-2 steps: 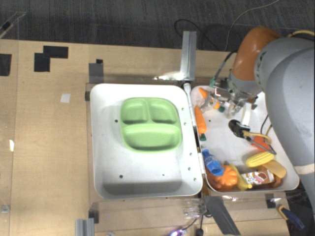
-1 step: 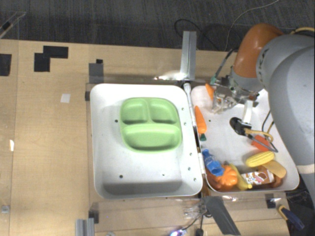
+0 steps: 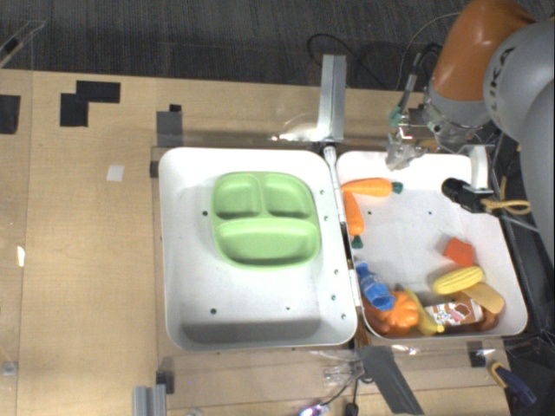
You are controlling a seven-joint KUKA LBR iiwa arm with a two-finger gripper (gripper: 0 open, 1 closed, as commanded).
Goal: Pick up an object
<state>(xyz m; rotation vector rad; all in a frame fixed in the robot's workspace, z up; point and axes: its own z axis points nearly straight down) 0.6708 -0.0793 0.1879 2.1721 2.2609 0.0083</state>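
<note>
The end effector (image 3: 401, 150) hangs at the far rim of the right bin (image 3: 512, 258), just above the carrot (image 3: 368, 186) that lies near that bin's far-left corner. Whether it is spread or closed cannot be told at this size, and nothing can be seen held in it.

Candidates for the pick all sit in the right bin: 2 carrots along the left wall — the second carrot (image 3: 353, 214) lies lengthwise against it — and a crowded heap at the near edge with a blue toy (image 3: 375, 289), an orange toy (image 3: 397, 313), a bottle (image 3: 455, 314), a yellow corn-like piece (image 3: 458, 278) and an orange block (image 3: 460, 251).

Likely trouble: a descent this close to the rim could strike the bin wall rather than the carrot. The carrot is rounded and tapered, so an off-centre pinch may squirt it aside. In the heap, neighbours touch — a grasp there could catch 2 items or jam.

The left bin (image 3: 182, 258) holds a green divided tray (image 3: 263, 217).
</note>
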